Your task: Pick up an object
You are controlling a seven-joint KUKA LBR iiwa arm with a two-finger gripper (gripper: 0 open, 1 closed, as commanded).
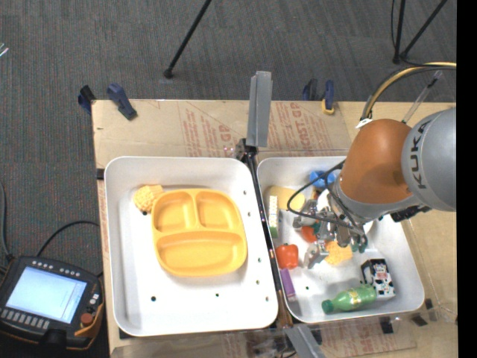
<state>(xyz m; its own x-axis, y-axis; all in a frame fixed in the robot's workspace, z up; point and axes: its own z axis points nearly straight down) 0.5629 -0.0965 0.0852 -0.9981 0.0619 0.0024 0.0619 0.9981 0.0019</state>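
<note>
Arm comes in from the right and sits low over the right bin, orange band above the wrist covering the bin's upper middle. Gripper points down-left into the clutter. Can't tell from this angle if the fingers are apart or together, and nothing is clearly seen between them. Candidate objects are all in the right bin: red pepper-like item just left of the gripper, a yellow piece directly under or beside the tips (probably touching, view is too cluttered to be sure), a green bottle lying on its side near the front wall, a black-and-white carton just above the bottle's cap end, a blue item partly hidden by the wrist, and a purple stick along the left wall. Left bin holds a yellow divided tray, flat, roughly centred, with a small yellow corn-like piece touching its upper-left corner. Teach pendant sits off the bench at lower left.
</note>
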